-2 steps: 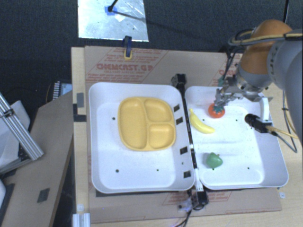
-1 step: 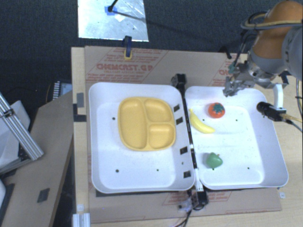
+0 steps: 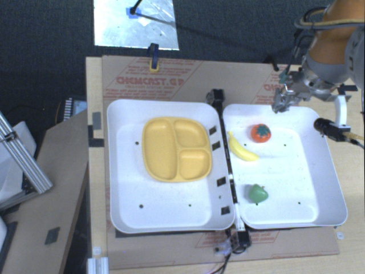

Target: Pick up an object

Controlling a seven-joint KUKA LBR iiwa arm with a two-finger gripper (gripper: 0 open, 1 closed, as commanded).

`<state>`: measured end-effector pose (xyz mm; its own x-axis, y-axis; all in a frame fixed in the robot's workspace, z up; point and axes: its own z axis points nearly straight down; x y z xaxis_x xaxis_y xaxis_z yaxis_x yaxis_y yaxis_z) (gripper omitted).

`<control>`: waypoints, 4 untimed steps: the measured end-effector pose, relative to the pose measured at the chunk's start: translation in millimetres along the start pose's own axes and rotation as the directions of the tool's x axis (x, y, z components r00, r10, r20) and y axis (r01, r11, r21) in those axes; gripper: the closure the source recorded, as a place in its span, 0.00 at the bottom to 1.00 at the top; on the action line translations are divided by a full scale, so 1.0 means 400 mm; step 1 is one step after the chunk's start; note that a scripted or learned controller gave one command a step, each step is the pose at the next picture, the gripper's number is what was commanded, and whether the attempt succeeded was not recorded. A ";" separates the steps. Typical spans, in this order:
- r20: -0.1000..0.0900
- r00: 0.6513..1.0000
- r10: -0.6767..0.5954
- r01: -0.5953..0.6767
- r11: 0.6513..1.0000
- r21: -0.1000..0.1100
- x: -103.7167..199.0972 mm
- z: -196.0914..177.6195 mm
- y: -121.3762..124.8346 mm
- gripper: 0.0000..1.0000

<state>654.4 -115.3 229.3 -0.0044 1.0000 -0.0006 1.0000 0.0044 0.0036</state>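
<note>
While two white bins (image 3: 285,218) are borne by a cardboard-covered bench (image 3: 188,76) over dark carpet (image 3: 45,33), the gripper (image 3: 280,106) is seen above the right bin's far rim, holding nothing; tomato (image 3: 260,133), banana (image 3: 242,149) and green pepper (image 3: 258,193) are contained there.

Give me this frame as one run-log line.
gripper: above right bin far rim, holding nothing | tomato, banana, green pepper: in bin

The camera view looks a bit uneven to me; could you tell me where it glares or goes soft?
Camera view: the foil sheet behind the bench glares brightest; both white bins look washed out; the gripper is soft and small; the tomato and banana read clearly.
</note>
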 end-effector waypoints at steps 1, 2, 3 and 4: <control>-0.002 1.000 -0.003 0.003 1.000 0.003 0.118 -0.024 -0.063 1.00; -0.002 1.000 -0.004 0.004 1.000 0.004 0.227 -0.040 -0.146 1.00; -0.003 1.000 -0.005 0.005 1.000 0.004 0.338 -0.051 -0.213 1.00; -0.002 1.000 -0.005 0.005 1.000 0.005 0.447 -0.050 -0.288 1.00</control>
<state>538.3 63.0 248.6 -0.0095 1.0000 0.0016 1.0000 0.0095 -0.0015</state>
